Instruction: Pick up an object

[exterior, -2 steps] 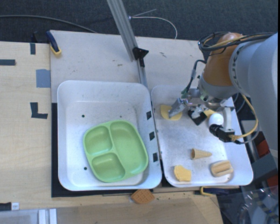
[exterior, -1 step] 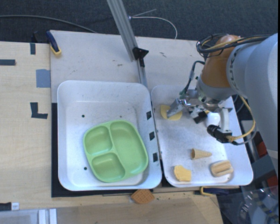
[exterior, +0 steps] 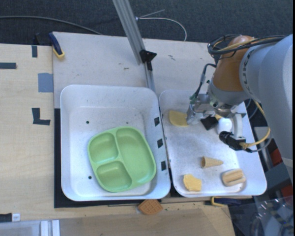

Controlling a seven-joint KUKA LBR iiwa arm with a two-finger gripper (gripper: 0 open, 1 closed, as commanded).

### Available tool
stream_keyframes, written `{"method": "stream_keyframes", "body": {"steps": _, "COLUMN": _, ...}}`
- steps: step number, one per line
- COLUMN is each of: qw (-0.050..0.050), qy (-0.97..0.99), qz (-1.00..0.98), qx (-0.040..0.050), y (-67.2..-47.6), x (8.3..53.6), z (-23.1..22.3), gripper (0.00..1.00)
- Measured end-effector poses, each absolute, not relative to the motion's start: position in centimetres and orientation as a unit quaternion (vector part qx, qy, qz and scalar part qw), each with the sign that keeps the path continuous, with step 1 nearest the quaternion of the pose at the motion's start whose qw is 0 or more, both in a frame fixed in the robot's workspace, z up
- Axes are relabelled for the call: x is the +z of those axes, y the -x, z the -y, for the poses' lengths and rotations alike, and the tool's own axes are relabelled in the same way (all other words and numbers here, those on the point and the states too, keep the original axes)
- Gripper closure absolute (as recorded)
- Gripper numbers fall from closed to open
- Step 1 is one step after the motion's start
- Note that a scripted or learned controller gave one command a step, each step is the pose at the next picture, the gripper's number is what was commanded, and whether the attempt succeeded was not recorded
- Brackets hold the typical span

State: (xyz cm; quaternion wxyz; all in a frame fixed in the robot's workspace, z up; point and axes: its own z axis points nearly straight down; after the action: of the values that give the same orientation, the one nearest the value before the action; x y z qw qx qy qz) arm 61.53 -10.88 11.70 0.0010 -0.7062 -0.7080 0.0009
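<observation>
Near the far left corner of the right-hand shallow white bin point(exterior: 255, 181), the gripper point(exterior: 193, 114) is low over the bin floor, just beside a yellow rounded toy food piece point(exterior: 177, 118), possibly touching it. Whether the fingers are apart or together cannot be told from this slanted view, and nothing is seen held. By my judgement the step is the approach or grasp attempt; next the fingers should straddle the piece, close and lift. Along the near edge lie a small orange cone point(exterior: 211, 162), a yellow lump point(exterior: 192, 183) and a tan cylinder point(exterior: 232, 177). A green divided plastic plate point(exterior: 121, 158) sits in the left bin point(exterior: 73, 100).
</observation>
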Motion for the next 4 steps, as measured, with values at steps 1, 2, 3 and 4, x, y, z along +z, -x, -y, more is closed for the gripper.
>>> {"method": "stream_keyframes", "body": {"steps": 1, "qw": -0.002, "qy": 0.706, "qz": 0.708, "qx": -0.0014, "y": -62.0, "x": 18.0, "z": 10.8, "gripper": 1.0}}
{"method": "stream_keyframes", "body": {"steps": 2, "qw": -0.002, "qy": 0.707, "qz": 0.707, "qx": -0.0008, "y": -61.8, "x": 22.6, "z": 11.5, "gripper": 1.0}}
{"method": "stream_keyframes", "body": {"steps": 3, "qw": -0.001, "qy": 0.707, "qz": 0.708, "qx": -0.0005, "y": -61.9, "x": 25.1, "z": 11.4, "gripper": 1.0}}
{"method": "stream_keyframes", "body": {"steps": 4, "qw": 0.001, "qy": 0.705, "qz": 0.709, "qx": 0.0001, "y": -63.3, "x": 24.7, "z": 7.0, "gripper": 1.0}}
